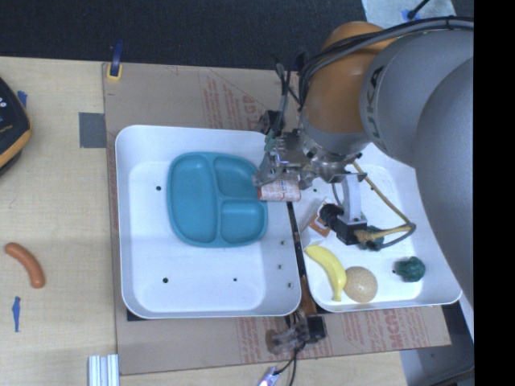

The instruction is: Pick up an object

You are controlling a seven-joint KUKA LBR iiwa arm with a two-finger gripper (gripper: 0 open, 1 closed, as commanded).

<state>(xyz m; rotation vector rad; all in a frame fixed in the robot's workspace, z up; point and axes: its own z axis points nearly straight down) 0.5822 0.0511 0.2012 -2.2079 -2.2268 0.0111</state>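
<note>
My gripper (pixel 279 185) hangs over the ridge between the two bins, right at the right edge of a blue divided plate (pixel 213 198) that lies in the left bin (pixel 201 292). A small pinkish-brown patch shows at the gripper's tip; I cannot tell whether it is a held thing or part of the gripper. In the right bin (pixel 402 296) lie a yellow banana (pixel 328 268), a beige round ball (pixel 360 283), a dark green lump (pixel 412 269) and a small orange-brown piece (pixel 320 226). The arm's wide grey body covers the right bin's far half.
A brown sausage toy (pixel 26 264) lies on the bench left of the bins. A black and yellow device (pixel 10 127) sits at the far left edge. A black part with a yellow cable (pixel 366 233) hangs under the wrist over the right bin.
</note>
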